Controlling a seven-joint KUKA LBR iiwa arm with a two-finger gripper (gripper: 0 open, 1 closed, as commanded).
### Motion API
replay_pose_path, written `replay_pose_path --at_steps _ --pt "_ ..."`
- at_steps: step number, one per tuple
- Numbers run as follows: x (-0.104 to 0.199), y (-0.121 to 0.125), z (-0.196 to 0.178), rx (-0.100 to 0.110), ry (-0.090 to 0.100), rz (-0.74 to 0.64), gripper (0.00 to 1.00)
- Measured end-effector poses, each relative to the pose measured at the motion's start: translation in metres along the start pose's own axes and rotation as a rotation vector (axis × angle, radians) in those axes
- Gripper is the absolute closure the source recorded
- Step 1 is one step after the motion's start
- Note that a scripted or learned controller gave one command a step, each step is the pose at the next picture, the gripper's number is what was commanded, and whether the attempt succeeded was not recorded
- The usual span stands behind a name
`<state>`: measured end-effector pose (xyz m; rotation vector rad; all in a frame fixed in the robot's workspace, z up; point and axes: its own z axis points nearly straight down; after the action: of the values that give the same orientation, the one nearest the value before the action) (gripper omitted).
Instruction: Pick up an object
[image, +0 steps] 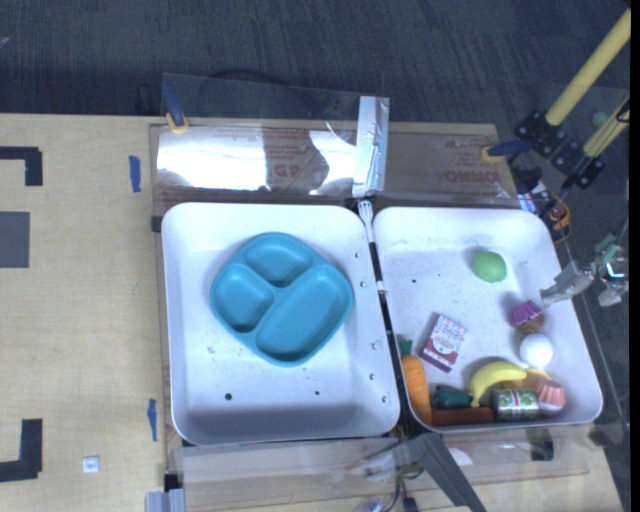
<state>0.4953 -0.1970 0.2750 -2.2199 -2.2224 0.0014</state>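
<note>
Lowest in frame, a can (517, 402) with an unreadable label crowds the right bin's (420, 232) lower edge beside a banana (497, 377). Gripper (585, 280) at right rim; grip unclear.

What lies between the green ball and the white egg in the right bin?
In the camera view, a small purple-topped cupcake lies between the green ball and the white egg.

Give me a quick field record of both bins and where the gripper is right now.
left bin: blue divided plate
right bin: green ball, red and white carton, purple item, white egg, banana, carrot, can
clutter: most items crowd the near right corner; green ball sits apart
gripper: at the right bin's right rim, nothing seen held
</note>
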Motion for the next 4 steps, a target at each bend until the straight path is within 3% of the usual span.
replay_pose_path --at_steps 1,2,3,4 --pt "0.022 0.056 0.096 0.007 0.003 -0.083 0.00" --pt "-0.007 0.117 0.145 0.002 0.000 -0.136 0.00" --pt "-0.003 0.159 0.189 -0.001 0.005 -0.263 0.00" --pt "-0.005 0.161 0.177 -0.008 -0.003 -0.264 1.00"
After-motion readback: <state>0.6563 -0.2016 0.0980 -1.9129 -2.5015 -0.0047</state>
